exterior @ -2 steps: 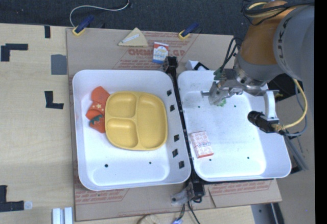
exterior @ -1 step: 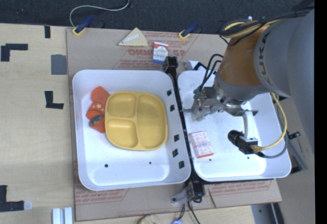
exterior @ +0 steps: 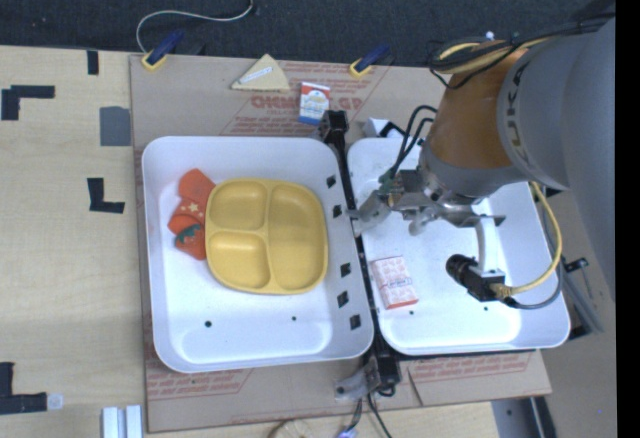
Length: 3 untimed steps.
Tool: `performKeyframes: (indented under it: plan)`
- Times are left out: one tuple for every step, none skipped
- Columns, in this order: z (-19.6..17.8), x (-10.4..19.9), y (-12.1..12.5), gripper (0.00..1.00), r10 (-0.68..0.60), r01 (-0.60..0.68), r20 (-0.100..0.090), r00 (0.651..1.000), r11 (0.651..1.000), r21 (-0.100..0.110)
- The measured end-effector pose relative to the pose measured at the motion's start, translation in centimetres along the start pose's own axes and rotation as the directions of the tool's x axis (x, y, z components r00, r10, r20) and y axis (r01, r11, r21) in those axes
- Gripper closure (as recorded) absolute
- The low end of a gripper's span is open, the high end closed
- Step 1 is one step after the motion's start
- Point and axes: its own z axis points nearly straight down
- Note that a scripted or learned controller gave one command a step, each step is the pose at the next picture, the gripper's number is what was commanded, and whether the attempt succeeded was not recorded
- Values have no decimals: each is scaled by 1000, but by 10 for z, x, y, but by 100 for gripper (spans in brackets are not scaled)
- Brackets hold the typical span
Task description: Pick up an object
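A grey-and-orange arm point(exterior: 500, 116) hangs over the right bin point(exterior: 520, 326); whether its fingers are open or shut cannot be told. A small red-and-white packet point(exterior: 393, 282) lies in that bin, just left of the arm.

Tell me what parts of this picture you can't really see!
- Right bin, camera view: the grey and orange arm covers much of its upper floor.
- Orange toy, camera view: the yellow divided plate overlaps its right side.
- Small card, camera view: print too small to read.
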Motion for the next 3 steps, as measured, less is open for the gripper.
performKeyframes:
  plan:
    - [0, 0, 0, 0, 0, 0, 0, 1000, 1000, 0]
    - [0, 0, 0, 0, 0, 0, 0, 1000, 1000, 0]
    - [0, -28, -54, 0, 2, -2, 1, 1000, 1000, 0]
